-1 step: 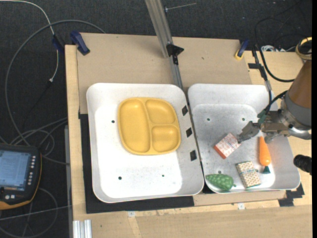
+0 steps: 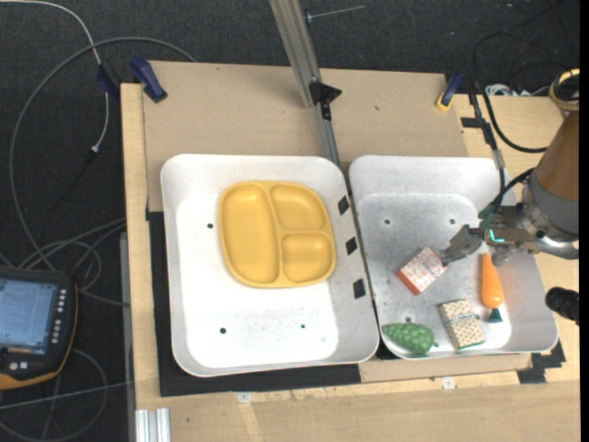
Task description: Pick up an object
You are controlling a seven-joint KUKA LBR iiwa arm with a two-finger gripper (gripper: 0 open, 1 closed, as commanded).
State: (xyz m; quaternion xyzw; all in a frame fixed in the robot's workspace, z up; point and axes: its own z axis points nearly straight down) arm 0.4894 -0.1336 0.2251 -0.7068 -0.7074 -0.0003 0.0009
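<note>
The right bin (image 2: 405, 182) holds several small objects. A red-and-white box (image 2: 421, 270) lies tilted near the bin's middle. An orange carrot (image 2: 491, 282) lies upright to the right of it. A patterned tan block (image 2: 461, 324) and a green leafy toy (image 2: 408, 337) rest along the bin's near edge. My gripper (image 2: 463, 244) reaches in from the right, its tip just right of the red-and-white box and left of the carrot's top. Nothing is visibly held in it.
The left bin (image 2: 189, 274) carries a yellow three-compartment plate (image 2: 276, 232). A metal pole (image 2: 294, 26) rises behind the bins. Blue clamps sit at the board's back corners, and a tablet (image 2: 28, 320) and cables lie on the floor at left.
</note>
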